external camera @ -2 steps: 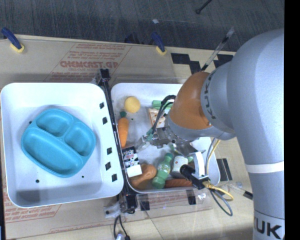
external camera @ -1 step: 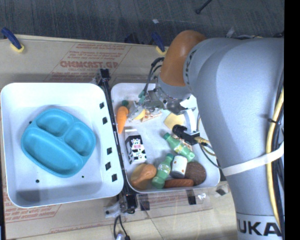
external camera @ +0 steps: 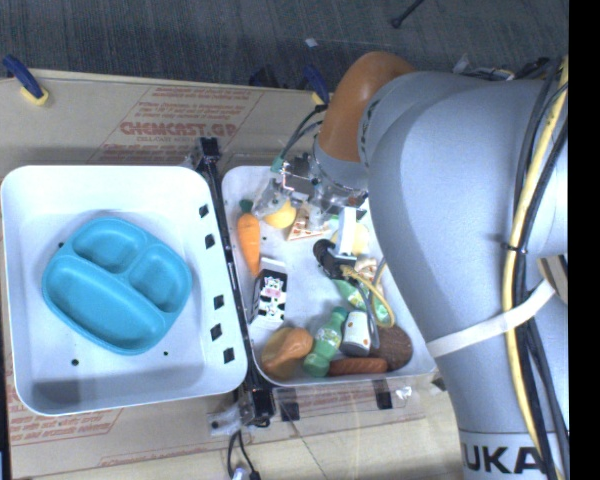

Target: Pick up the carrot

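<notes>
A big grey arm (external camera: 450,228) reaches over the right bin (external camera: 236,182) on the desk (external camera: 120,118). The left bin (external camera: 20,298) holds a blue sectioned tray (external camera: 117,282). The tool (external camera: 298,190) hangs over the right bin's far end, above a yellow toy; its state is unclear. The carrot (external camera: 249,242) lies by the bin's left wall, just beside that tool, untouched.

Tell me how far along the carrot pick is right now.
Done: the arm has reached over the right bin, its claw at the far end near a yellow item. In hand: nothing seen gripped. Left: the carrot lies by the bin's left wall, so the grasp and lift remain.
</notes>
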Controlling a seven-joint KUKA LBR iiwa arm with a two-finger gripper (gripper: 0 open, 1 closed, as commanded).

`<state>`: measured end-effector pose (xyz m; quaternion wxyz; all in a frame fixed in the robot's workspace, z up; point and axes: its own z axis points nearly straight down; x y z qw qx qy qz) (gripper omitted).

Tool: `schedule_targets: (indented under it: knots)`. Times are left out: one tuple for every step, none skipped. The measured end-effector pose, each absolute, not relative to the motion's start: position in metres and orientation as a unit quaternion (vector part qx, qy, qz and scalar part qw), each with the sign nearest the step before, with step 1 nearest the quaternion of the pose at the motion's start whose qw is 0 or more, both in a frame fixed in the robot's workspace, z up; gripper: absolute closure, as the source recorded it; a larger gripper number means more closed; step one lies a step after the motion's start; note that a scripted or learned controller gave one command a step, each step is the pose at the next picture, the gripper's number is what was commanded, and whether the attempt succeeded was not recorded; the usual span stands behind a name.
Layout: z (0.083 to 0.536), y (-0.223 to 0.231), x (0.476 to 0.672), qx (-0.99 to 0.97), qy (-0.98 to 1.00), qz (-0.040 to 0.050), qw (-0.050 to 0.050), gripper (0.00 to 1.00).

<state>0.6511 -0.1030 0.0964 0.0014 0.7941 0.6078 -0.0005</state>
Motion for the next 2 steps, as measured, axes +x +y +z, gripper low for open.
schedule_targets:
  knots:
    - [0.097, -0.101, 0.632, 0.914, 0.407, 0.001, 0.001, 0.0]
    - [0.108, -0.1, 0.632, 0.911, 0.413, -0.0018, -0.001, 1.0]
